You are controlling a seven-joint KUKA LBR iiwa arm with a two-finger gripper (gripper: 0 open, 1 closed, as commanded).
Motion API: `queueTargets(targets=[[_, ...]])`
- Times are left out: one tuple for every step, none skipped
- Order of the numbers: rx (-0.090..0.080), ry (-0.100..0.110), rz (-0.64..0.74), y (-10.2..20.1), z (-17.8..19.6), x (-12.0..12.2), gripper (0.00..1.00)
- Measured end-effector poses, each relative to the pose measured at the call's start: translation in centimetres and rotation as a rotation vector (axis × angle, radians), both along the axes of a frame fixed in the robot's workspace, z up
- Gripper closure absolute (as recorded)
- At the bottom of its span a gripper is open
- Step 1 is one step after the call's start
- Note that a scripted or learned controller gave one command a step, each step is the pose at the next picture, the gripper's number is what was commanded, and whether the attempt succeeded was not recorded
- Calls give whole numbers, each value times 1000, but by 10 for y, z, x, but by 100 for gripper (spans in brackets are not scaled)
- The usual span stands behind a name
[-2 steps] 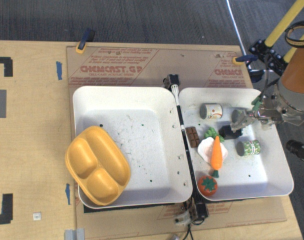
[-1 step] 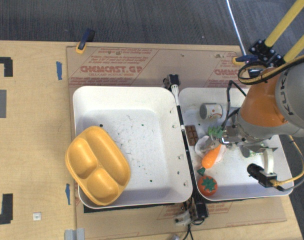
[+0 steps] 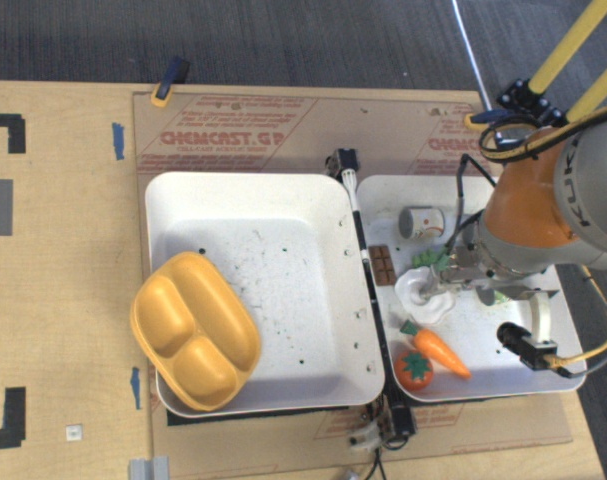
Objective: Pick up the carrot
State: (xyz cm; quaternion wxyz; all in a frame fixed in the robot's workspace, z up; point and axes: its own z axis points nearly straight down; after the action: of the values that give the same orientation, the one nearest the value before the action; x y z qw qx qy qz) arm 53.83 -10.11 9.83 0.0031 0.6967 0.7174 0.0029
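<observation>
The carrot (image 3: 441, 349), orange with a green top, lies slantwise near the front of the right bin (image 3: 483, 383). My gripper (image 3: 451, 274) hangs over the middle of that bin, up and slightly right of the carrot and clearly apart from it. It sits just above a white crumpled item (image 3: 423, 294). The grey arm with its orange band (image 3: 523, 213) comes in from the right and hides part of the bin behind it.
A red tomato-like toy (image 3: 415, 369) touches the carrot's left end. A small grey can (image 3: 420, 222), a brown chocolate bar (image 3: 382, 264) and a green item (image 3: 430, 259) lie further back. A yellow two-part tray (image 3: 195, 330) rests in the left bin (image 3: 283, 198).
</observation>
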Motion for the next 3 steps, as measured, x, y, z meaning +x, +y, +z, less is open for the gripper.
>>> queueTargets(targets=[[0,4,0,0,-2,-1,0],[1,7,76,2,-13,-51,0],[-1,7,235,67,86,-58,0]])
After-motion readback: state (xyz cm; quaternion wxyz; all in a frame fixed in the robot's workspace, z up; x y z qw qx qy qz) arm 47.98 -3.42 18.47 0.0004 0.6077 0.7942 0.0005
